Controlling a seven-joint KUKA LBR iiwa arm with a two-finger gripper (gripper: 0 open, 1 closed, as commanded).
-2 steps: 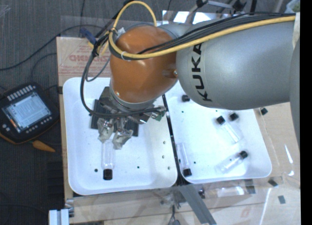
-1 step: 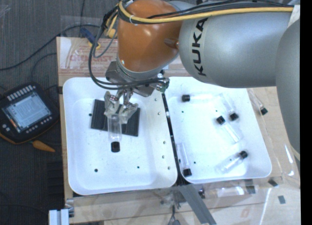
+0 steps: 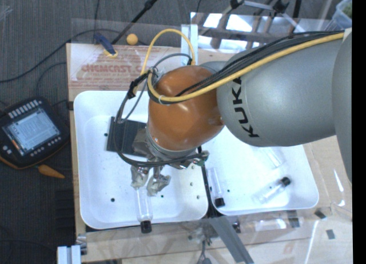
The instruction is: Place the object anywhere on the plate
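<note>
End effector hovering over left bin, finger state unreadable. Clear tube lying just beneath, near edge; another tube sitting in right bin. Risk: round tube rolling, slipping from grasp.

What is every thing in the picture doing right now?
gripper: low over the left bin, beside a tube.
clear tube with black cap: lying on the left bin's front rim.
second clear tube: lying flat in the right bin.
left bin: sitting on the bench.
right bin: sitting beside it.
handheld screen: lit up.
</note>
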